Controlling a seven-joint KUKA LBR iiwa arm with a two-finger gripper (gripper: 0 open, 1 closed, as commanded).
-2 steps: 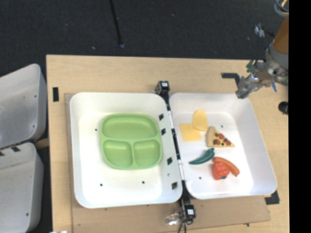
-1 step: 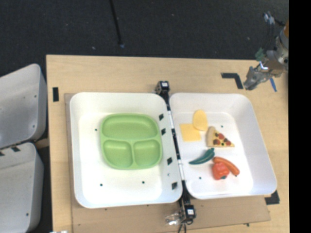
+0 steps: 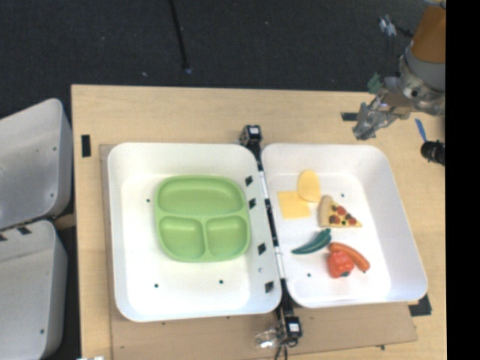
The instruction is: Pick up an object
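The gripper [image 3: 365, 124] hangs above the table's far right corner, just outside the far rim of the right bin [image 3: 390, 172]; I cannot tell whether it is apart or together. The toy food lies toward that bin's left side, and nothing is lifted yet. The yellow piece [image 3: 308, 185] is probably the easiest target: come straight down over its middle, clear of the cheese slice [image 3: 293, 205] touching it and the pizza slice [image 3: 337, 214] beside.

a pale wooden bench [image 3: 187, 115] fills the middle of the scene, lit evenly from above. beyond its far edge lies a dark, speckled floor [image 3: 90, 28], crossed by a thin black cable [image 3: 177, 25]. at the left, two white moulded panels [image 3: 30, 163] stand just beside the bench.
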